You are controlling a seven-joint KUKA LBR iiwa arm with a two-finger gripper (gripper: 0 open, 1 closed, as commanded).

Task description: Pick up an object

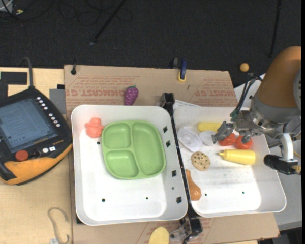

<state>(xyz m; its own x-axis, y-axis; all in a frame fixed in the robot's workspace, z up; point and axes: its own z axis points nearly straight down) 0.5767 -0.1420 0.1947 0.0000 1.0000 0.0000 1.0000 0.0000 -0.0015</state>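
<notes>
A red tomato-like toy point(242, 142) lies in the right bin point(254, 200), near its far right side, with the gripper point(229, 132) directly over its left part; whether the fingers are open or closed around it cannot be made out from this angle. Just in front of the red toy rests a yellow squeeze bottle point(237, 156) on its side, and to the left sit a cookie point(200, 160), a clear plastic cup point(189, 137) and a yellow banana-like piece point(208, 127). An orange-brown carrot-shaped toy point(193, 187) lies along the bin's left edge. The grey arm with its orange band point(282, 78) reaches in from the right. In the left bin point(122, 200), a green divided plate point(133, 149) occupies the centre, a pink toy point(93, 127) beside its upper left corner. A purple grape bunch point(131, 94) rests on cardboard point(101, 85) behind the bins, and a control pendant point(25, 131) sits on the surface point(20, 207) at left.
</notes>
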